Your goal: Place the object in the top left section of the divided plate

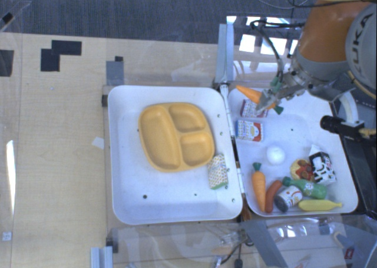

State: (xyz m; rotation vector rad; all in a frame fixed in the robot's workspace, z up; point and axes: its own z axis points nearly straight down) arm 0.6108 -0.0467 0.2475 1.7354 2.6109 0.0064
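The yellow divided plate (175, 135) lies in the left white bin (126, 202), with its two smaller sections on the right side. My gripper (270, 102) hangs low over the back of the right bin (347, 199). It is beside a small red-and-white packet (249, 108) and just below an orange carrot (248, 93). The view does not show anything held between the gripper's parts.
A patterned pouch (218, 171) lies in the left bin by the plate's lower right rim. The right bin also holds a small carton (249, 130), a white ball (275, 155), a second carrot (258, 185), a sausage (273, 195), a banana (320, 205) and several other toys.
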